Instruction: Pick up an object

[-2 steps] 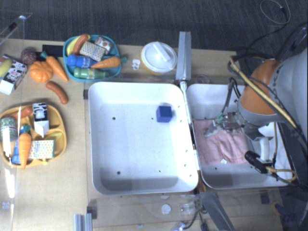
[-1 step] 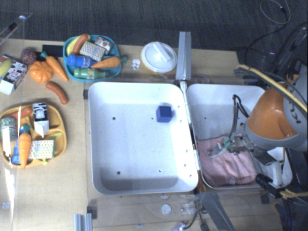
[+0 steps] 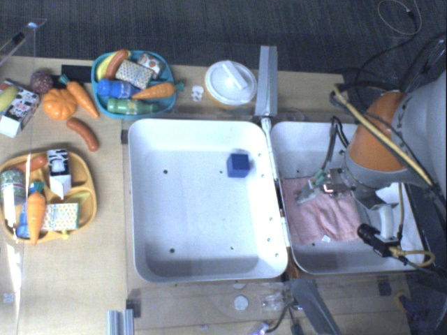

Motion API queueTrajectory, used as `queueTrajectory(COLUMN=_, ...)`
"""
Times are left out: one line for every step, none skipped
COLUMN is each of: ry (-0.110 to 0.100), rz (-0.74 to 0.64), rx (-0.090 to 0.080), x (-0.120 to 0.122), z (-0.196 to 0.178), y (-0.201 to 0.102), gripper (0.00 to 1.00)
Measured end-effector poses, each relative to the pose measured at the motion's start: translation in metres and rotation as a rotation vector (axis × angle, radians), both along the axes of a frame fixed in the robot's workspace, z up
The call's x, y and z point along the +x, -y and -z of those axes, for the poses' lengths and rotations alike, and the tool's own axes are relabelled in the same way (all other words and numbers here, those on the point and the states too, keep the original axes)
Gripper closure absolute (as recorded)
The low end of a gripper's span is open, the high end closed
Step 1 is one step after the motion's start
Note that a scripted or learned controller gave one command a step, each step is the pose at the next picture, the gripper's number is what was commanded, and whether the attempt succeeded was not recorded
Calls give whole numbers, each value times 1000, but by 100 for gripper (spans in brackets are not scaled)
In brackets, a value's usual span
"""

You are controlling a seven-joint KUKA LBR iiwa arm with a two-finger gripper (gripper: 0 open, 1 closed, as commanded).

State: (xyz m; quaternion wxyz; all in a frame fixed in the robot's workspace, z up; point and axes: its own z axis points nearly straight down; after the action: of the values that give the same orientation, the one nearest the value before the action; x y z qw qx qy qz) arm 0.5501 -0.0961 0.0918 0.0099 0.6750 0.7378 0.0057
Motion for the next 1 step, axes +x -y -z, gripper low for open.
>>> queueTrajectory(ry=-6, rz=134, rx=4, x=82, z=2, y=-4, gripper=0)
